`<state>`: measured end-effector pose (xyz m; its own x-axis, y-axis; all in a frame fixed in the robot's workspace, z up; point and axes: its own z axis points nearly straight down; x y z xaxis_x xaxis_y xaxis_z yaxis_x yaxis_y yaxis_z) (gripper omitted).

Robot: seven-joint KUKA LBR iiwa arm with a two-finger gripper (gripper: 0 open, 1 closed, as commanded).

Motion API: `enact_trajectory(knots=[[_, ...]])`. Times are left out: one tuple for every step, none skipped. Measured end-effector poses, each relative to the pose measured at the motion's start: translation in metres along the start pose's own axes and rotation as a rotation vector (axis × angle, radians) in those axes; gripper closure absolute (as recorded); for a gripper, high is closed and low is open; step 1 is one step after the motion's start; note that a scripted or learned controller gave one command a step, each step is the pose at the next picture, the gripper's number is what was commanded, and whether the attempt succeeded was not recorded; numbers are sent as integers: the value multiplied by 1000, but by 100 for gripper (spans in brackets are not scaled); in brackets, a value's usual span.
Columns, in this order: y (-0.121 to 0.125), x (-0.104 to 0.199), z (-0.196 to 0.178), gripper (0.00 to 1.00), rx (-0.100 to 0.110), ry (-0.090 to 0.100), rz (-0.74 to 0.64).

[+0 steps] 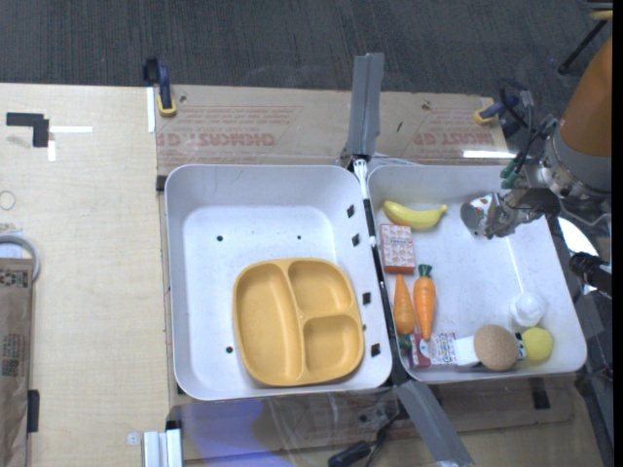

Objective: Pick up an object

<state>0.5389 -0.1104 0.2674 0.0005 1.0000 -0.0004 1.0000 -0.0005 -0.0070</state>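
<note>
Clutter lined the near wall of the right bin point(569, 290): a flat packet point(435, 349), a tan ball point(496, 347), a yellow ball point(536, 343) and a white cap point(528, 309) just beyond them. Farther in, two carrots point(414, 302) lay side by side against the divider, long axes running near to far, green tops toward the far side, with a small red box point(396, 247) touching their far ends. The left bin point(195, 261) held a yellow divided plate point(297, 319).

Farthest back lay the banana point(415, 214), seemingly the likeliest object to pick. Its long axis ran left to right, curved, its stem end pointing right toward the gripper point(487, 218). The gripper hovered low in the same far strip of the bin, just beside that end, so the banana lay to its left in the view, nearly end-on. Whether the gripper was released or clenched could not be told; nothing showed in its grasp.
</note>
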Motion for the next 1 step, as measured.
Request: enact_trajectory(knots=[[22, 59, -17, 100, -4, -1, 161]])
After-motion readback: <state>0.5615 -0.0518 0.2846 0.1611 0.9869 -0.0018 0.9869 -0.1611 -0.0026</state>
